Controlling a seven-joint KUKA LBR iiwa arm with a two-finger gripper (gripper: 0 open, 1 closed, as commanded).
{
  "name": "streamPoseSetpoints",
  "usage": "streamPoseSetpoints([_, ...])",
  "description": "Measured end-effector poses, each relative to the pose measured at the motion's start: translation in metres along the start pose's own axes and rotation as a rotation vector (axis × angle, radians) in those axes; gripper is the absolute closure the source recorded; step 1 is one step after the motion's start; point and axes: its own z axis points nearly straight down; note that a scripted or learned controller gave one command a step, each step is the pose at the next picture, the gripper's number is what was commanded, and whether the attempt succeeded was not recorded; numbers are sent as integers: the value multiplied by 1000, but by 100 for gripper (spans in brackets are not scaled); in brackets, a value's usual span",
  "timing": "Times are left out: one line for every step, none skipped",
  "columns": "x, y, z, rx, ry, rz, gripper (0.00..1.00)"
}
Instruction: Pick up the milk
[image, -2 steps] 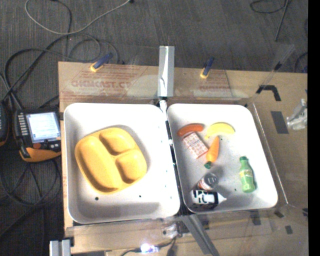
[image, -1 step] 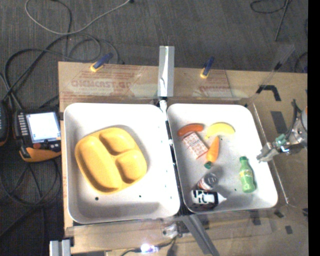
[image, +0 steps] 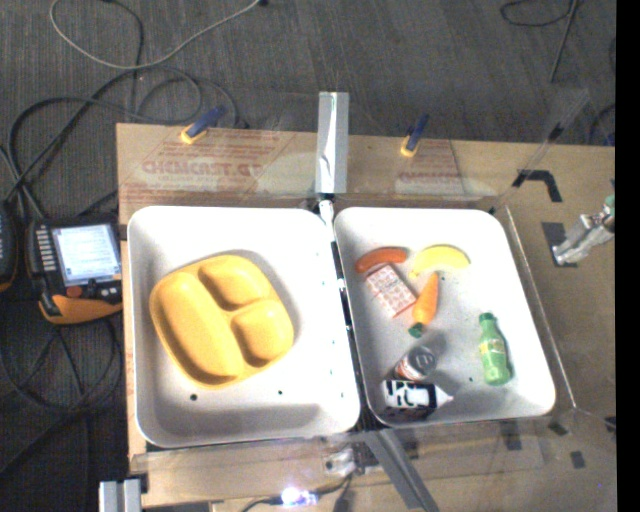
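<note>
Against right bin's (image: 520, 300) front wall: milk (image: 410, 397) (label blurred)

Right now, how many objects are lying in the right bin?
7, all in the right bin: a sausage, banana, pink packet, carrot, green bottle, can and milk carton. Nothing seems hidden.

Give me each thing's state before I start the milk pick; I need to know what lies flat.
Milk: on its side, front edge of right bin.
Can: beside the milk.
Bottle: lying down.
Carrot: lying flat.
Banana: flat.
Sausage: flat.
Packet: flat.
Tray: right way up, left bin.
Gripper: outside the bins.
</note>
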Motion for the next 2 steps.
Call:
streamPoseSetpoints([6, -33, 151, 1, 3, -101, 100])
streamPoseSetpoints([-14, 89, 144, 1, 2, -115, 100])
